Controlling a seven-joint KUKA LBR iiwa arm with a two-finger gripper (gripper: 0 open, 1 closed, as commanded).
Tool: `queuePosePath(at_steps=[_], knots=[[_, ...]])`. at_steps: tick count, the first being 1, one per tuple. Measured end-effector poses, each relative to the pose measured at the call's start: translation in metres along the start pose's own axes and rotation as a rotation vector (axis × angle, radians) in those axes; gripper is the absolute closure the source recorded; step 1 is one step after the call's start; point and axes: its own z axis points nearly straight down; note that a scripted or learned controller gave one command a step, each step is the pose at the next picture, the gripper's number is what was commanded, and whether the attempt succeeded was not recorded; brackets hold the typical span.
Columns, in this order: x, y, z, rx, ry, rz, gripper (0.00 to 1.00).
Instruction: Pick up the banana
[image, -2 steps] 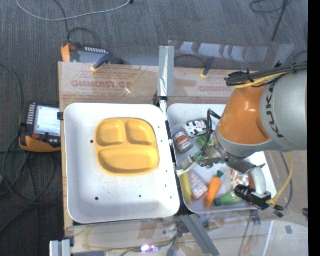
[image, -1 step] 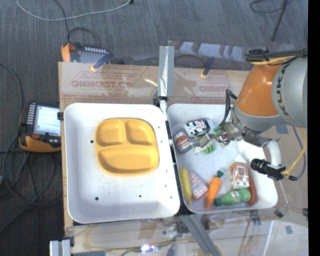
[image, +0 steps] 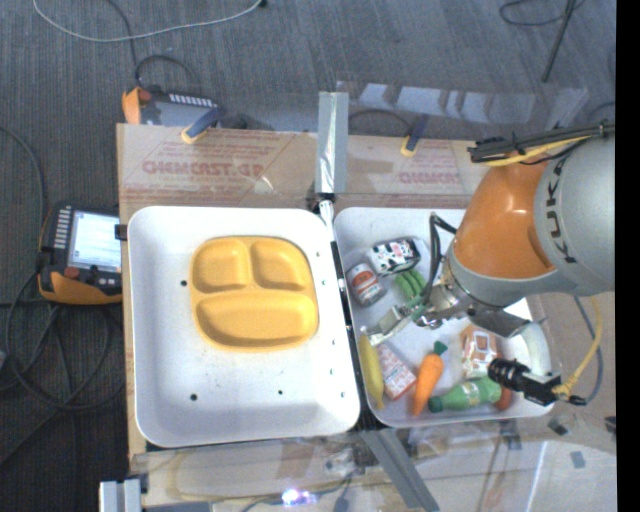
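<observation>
Banana (image: 371, 368) lies along the right bin's (image: 540, 345) left wall, beside the carrot (image: 427, 382). Approach seems underway: the gripper (image: 400, 318) hovers just above it, jaws apparently spread and empty. Next, it probably needs to descend leftward.

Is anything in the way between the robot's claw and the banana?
Nothing visible blocks it. The gripper hangs just right of the banana, which lies along the right bin's left wall. A small packet sits beside the banana.
</observation>
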Motion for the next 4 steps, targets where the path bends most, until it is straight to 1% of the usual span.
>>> queuePosePath(at_steps=[1, 2, 3, 4], knots=[[0.001, 0.001, -0.008, 0.001, 0.003, -0.002, 1.00], [0.016, -0.012, 0.000, 0.000, -0.001, -0.001, 1.00], [-0.008, -0.019, 0.000, -0.002, 0.000, -0.560, 1.00], [0.038, 0.024, 0.000, -0.002, 0.000, -0.364, 1.00]])
